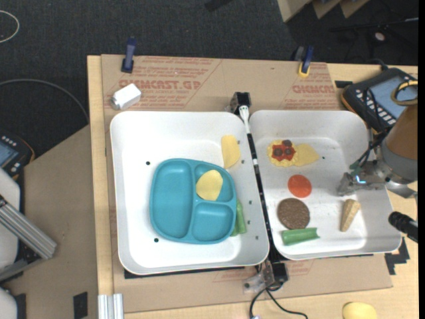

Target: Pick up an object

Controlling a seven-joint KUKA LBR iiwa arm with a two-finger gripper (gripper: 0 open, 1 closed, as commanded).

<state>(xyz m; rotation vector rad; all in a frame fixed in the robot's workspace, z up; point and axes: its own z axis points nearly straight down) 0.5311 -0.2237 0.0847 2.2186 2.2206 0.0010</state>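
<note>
In the right bin (pixel 332 125) lie a yellow slice with red bits (pixel 291 153), a red-orange disc (pixel 299 185), a brown round patty (pixel 293 212), a green strip (pixel 299 235) and a tan cone (pixel 349 214). My gripper (pixel 354 182) hangs low at this bin's right side, just above the cone and right of the red-orange disc, with nothing seen in it. The left bin (pixel 133 138) holds a teal divided plate (pixel 179 201) with a yellow piece (pixel 210 185) on it.
A second yellow piece (pixel 230 151) lies beside the divider in the left bin, and a green piece (pixel 240 219) sits at the plate's right edge. A white block (pixel 126 96) rests on the cardboard behind the bins. Clamps hold the board's far edge.
</note>
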